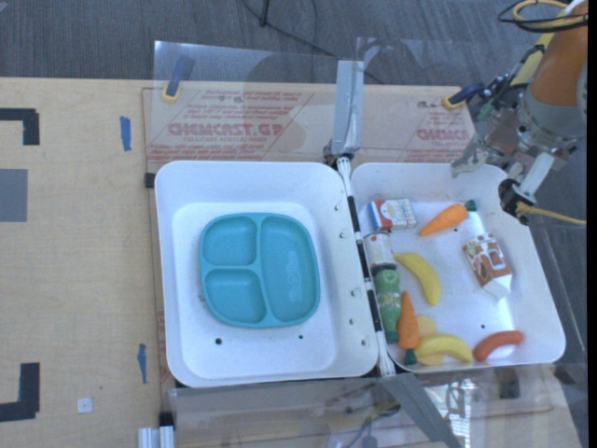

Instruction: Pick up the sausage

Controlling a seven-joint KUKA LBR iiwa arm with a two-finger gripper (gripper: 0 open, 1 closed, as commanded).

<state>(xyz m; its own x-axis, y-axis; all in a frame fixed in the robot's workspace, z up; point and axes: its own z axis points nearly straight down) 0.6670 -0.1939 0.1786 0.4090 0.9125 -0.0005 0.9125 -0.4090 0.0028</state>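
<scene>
Sausage (497,344) at near-rt corner of rt bin (546,292), untouched; gripper (508,177) well apart at bin's far-rt edge.

Near row, rt bin: sausage lies flat w/ a banana (444,347) just to its left, then a carrot (408,320) upright-ish by the divider wall. Nothing on top of sausage; side toward bin centre is bare floor. Mid: green bottle (383,283) along left wall, 2nd banana (423,276), white packet w/ brown print (488,264). Far: small carton (391,215), 2nd carrot (442,219). Left bin (177,250) holds teal tray (259,270), 3 compartments. Arm (560,73) enters from rt, above bin's far corner; jaws blurred against cables, cannot tell if wide or narrow.
</scene>
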